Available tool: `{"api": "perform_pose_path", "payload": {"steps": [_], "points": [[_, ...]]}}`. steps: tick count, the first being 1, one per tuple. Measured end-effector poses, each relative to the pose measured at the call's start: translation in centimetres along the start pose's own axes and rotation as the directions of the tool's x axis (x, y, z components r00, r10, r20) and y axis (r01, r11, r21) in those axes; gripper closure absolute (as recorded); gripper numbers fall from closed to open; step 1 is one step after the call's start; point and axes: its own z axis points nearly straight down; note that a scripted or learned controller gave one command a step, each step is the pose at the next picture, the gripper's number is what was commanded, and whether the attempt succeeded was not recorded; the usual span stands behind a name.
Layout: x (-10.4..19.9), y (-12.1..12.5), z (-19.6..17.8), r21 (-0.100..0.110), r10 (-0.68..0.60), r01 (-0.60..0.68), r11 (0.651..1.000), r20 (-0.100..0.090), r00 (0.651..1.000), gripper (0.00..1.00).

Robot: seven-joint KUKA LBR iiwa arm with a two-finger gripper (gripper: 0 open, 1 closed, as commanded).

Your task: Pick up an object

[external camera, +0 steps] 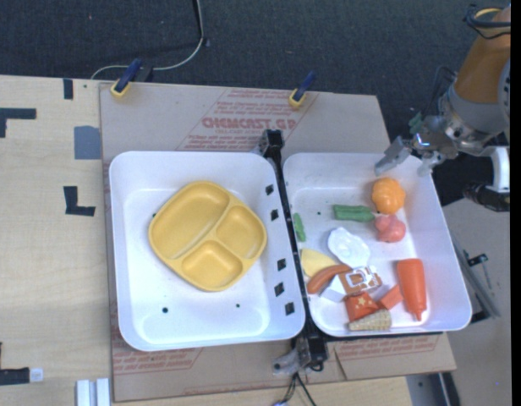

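The right bin (pixel 442 227) holds several toy foods: an orange fruit (pixel 388 195), a pink piece (pixel 391 227), a green bean pod (pixel 353 213), a white piece (pixel 348 245) and an orange carrot (pixel 413 288). My gripper (pixel 410 157) hangs over the bin's far right corner, just above and behind the orange fruit. It is open, with nothing between its fingers.
More pieces crowd the right bin's near side: a yellow slice (pixel 315 261), a sausage (pixel 327 277), a red-and-white packet (pixel 361 282) and a wafer (pixel 370 320). A yellow divided plate (pixel 208 235) lies in the left bin (pixel 125 252). Clamps (pixel 125 79) hold the board's far edge.
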Motion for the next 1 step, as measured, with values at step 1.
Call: {"api": "perform_pose_path", "payload": {"steps": [1], "points": [[-1.05,0.5,12.44,-0.004,0.0,0.0,1.0,0.002,1.0,0.0]]}}
